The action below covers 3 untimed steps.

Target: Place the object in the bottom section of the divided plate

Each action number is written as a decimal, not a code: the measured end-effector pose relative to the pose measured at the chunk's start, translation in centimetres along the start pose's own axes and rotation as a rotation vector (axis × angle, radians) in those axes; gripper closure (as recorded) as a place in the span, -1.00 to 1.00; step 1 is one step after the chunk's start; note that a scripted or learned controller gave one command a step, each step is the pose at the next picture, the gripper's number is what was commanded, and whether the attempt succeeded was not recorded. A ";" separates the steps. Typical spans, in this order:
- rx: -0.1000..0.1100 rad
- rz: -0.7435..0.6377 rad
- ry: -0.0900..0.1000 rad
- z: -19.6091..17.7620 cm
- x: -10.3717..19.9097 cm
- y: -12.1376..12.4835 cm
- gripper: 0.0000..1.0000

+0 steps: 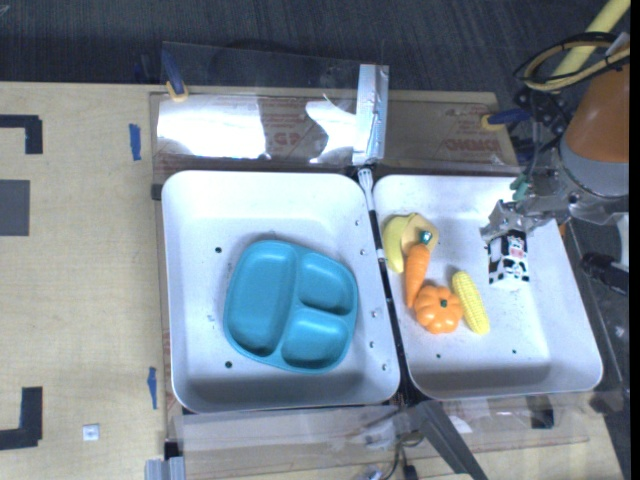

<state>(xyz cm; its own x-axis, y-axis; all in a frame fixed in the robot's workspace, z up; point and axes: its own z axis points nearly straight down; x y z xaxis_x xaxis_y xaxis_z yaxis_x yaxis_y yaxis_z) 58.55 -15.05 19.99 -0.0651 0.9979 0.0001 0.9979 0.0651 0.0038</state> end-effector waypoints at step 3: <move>0.006 0.054 0.003 1.5 23.2 5.8 1.00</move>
<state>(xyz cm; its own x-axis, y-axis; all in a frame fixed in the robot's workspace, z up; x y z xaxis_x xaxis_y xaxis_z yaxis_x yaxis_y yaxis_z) 62.81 8.52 18.51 -0.0116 0.9999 0.0033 0.9999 0.0116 -0.0025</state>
